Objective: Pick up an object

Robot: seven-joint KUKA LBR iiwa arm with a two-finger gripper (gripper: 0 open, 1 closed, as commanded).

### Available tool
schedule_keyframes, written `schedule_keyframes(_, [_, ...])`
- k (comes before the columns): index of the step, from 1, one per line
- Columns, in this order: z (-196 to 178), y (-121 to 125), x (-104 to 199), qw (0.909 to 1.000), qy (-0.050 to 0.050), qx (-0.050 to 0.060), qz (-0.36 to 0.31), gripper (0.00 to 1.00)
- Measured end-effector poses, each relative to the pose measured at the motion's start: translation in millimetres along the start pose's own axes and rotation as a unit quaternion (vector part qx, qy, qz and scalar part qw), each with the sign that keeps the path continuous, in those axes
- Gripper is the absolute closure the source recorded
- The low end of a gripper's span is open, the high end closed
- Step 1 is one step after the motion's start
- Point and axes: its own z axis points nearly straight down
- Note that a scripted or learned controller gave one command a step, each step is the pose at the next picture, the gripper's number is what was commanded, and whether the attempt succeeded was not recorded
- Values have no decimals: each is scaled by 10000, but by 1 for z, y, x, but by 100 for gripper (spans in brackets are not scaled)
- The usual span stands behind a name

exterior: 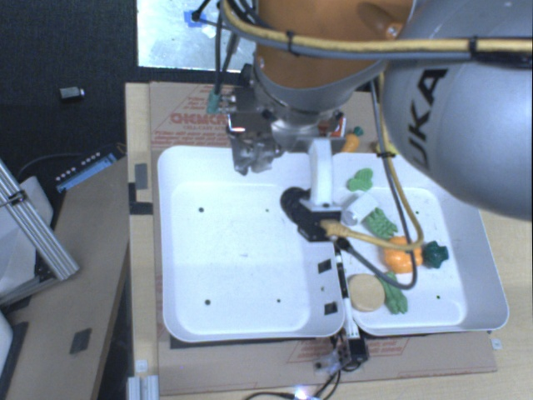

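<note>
My gripper point(250, 158) hangs over the far edge of the left bin point(191, 307), near the wall between the two bins. Nothing shows beneath it or in its grasp. The objects lie in the right bin point(475, 307): a light green leaf shape point(360, 179), a green ridged block point(380, 222), an orange ball point(398, 260), a dark green star-shaped piece point(435, 255), a tan disc point(365, 292) and a small green piece point(395, 301). An orange piece point(352, 142) peeks out at the bin's far edge, partly hidden by the arm.
The big grey and orange arm covers the top right and hides the far right corner of the right bin. Both bins rest on a cardboard sheet point(179, 123). An aluminium frame point(33, 232) stands at the left.
</note>
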Motion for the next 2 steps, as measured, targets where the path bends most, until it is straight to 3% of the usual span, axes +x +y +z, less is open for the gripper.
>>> schedule_keyframes(1, [33, 38, -83, 10000, -34, 10, 82, 100])
schedule_keyframes(2, [24, 37, -52, 10000, -12, -4, 18, 100])
